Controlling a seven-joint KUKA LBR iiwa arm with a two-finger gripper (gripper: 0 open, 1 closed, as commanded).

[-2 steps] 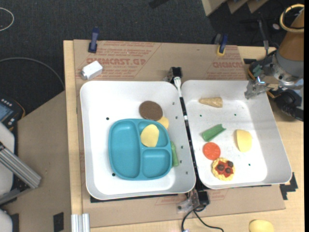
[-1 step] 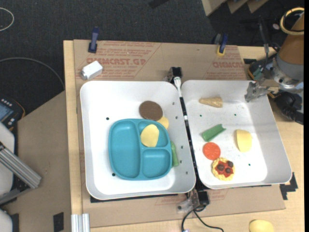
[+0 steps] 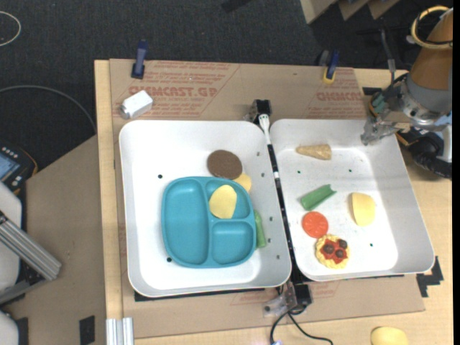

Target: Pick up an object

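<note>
The gripper point(image 3: 374, 131) hovers at the right bin's point(image 3: 402, 257) two o'clock corner; whether its jaws are apart, I cannot tell. Inside that bin, a tan pastry piece point(image 3: 315, 151) lies at eleven o'clock, a green pepper point(image 3: 317, 195) near centre, a yellow wedge point(image 3: 363, 208) at three, a tomato slice point(image 3: 315, 224) and a pizza piece point(image 3: 331, 251) at six.

High slanted overhead of both bins point(image 3: 136, 192)

Cardboard-topped bench point(image 3: 215, 85) carries two white bins side by side: left bin point(image 3: 136, 192) and right bin point(image 3: 402, 192). A small white block point(image 3: 136, 104) sits far left.
</note>
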